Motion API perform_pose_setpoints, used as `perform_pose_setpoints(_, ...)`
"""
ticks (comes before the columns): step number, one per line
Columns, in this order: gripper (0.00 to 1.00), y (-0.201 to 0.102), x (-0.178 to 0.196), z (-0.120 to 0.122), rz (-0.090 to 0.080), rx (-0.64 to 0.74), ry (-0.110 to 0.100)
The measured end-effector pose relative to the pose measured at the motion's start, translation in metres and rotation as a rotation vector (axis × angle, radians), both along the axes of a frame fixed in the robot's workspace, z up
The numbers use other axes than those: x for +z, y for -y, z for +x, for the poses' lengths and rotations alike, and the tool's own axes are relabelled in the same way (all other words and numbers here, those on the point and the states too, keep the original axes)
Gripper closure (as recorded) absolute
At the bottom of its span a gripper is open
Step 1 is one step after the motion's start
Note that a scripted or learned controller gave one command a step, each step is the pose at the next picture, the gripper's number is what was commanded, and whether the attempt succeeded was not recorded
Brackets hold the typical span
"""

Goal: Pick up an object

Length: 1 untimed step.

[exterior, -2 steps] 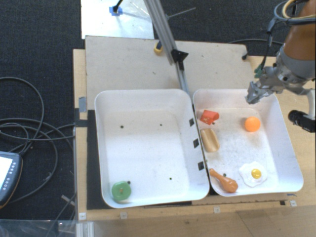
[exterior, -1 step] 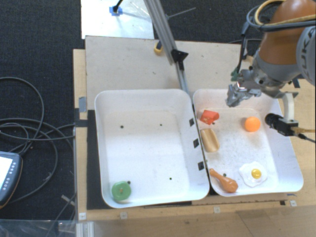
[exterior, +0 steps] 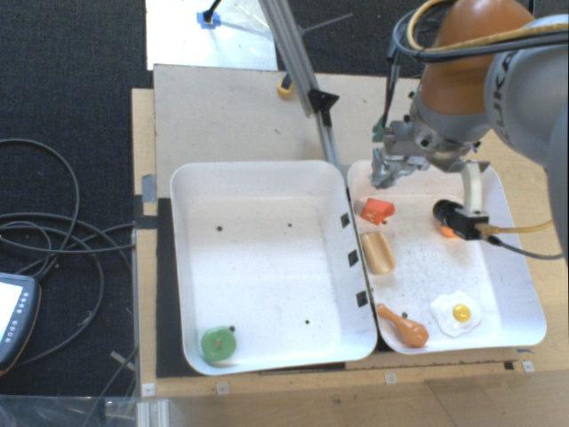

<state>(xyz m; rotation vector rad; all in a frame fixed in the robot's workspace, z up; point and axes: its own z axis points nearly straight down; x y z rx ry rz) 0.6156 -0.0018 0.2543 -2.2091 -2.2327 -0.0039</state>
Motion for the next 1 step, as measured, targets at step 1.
perform_pose_setpoints(1, 1.0, -0.0589, -0.0124, -0.0007, 0.0, 0.001, -0.002)
